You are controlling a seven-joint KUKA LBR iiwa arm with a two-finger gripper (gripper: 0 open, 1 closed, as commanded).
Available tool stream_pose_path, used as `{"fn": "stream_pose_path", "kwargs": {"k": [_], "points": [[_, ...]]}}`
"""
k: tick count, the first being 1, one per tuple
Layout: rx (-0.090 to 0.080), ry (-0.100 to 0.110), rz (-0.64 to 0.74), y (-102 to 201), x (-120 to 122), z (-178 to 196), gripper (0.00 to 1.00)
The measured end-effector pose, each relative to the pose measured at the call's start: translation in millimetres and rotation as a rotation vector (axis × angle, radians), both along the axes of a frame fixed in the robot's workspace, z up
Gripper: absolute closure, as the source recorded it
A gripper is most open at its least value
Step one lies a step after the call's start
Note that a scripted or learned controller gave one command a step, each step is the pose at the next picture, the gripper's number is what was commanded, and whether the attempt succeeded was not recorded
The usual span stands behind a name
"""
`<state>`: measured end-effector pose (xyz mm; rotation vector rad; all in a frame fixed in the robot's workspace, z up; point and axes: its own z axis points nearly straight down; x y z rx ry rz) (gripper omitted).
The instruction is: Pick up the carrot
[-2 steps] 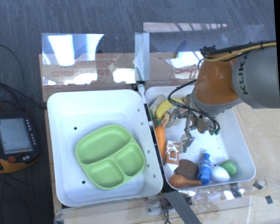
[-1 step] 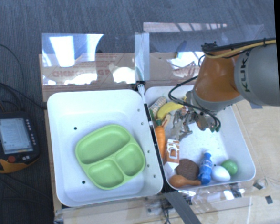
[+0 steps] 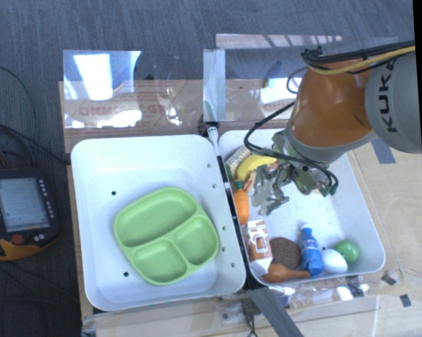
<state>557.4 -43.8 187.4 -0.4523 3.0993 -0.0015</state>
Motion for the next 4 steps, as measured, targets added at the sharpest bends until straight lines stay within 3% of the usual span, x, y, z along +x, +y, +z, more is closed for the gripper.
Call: {"fn": "stream_pose_path", "kwargs": {"k": [1,2,3,4], "points": [[0.0,0.009,0.134,53.8,-52.1,-3.7,1.0],[-0.002,0.003,0.433,43.2,-7.7,92.3,1.0],[0.0,0.015,0.328,42.3,-53.8,-6.2,1.0],[-0.001,0.007,0.329,43.6,-51.4,5.4,1.0]]}}
